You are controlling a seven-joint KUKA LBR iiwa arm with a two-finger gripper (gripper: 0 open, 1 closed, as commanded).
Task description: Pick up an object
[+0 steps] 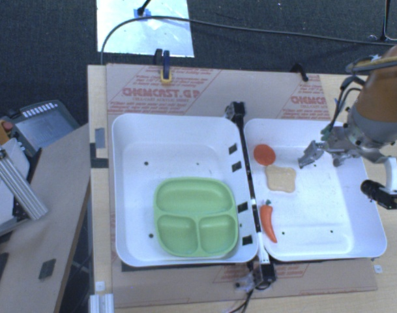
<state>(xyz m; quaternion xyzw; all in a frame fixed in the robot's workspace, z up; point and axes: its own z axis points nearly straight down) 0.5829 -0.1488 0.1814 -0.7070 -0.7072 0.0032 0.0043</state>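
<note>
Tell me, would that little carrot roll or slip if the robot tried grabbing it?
Probably. The carrot looks tapered and smooth, so the gripper might squeeze it out sideways. It lies against the right bin's left wall, which may block one finger. It seems small, likely light.

"CHEMCAST GP" is printed in red on the board (160, 91) behind the bins.

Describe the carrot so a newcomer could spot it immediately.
Look in the right bin, along its left wall near the front. The carrot lies there: a slim orange taper with a green top, unlike the round tomato slice and pale bread slice behind it.
</note>
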